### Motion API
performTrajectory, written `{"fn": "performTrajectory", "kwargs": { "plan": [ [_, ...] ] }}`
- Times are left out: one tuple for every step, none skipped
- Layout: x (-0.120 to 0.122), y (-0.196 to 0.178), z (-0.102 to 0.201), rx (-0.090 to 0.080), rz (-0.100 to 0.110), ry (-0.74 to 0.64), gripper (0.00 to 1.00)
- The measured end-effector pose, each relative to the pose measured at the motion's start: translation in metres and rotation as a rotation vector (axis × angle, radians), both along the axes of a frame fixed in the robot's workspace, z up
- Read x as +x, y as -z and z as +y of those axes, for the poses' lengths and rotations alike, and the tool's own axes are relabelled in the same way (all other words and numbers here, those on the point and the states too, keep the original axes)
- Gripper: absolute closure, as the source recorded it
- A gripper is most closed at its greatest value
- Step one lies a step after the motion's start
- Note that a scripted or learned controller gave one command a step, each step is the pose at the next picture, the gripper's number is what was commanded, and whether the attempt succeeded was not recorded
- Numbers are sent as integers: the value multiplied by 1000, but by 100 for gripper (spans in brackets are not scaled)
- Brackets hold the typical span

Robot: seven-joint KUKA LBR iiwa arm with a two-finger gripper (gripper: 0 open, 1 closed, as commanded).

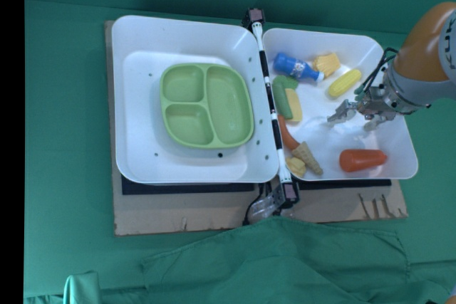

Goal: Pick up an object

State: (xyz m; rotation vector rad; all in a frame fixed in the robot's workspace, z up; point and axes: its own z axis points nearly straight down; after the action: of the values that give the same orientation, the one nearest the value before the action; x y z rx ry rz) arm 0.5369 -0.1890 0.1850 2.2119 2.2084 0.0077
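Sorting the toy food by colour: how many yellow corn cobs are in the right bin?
1. The corn cob lies near the right bin's far edge, right of the blue bottle. Other yellowish pieces sit there, but none reads clearly as corn.

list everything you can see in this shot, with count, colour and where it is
bins: 2, white, side by side on the bench
divided plate: 1, light green, three compartments, middle of the left bin
bottle: 1, blue with a white cap, top of the right bin
corn cob: 1, yellow, upper right of the right bin
small yellow piece: 1, yellow-orange, just right of the bottle
green and yellow piece: 1, left side of the right bin
cone: 1, tan, lower left of the right bin
red-orange piece: 1, lower right of the right bin
cloth: green, covers the bench
gripper: 1, grey, over the right bin, holding nothing
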Motion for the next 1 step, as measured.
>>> {"fn": "performTrajectory", "kwargs": {
  "plan": [
    [-45, -1, 0, -2, -7, 4, 0]
  ]
}}
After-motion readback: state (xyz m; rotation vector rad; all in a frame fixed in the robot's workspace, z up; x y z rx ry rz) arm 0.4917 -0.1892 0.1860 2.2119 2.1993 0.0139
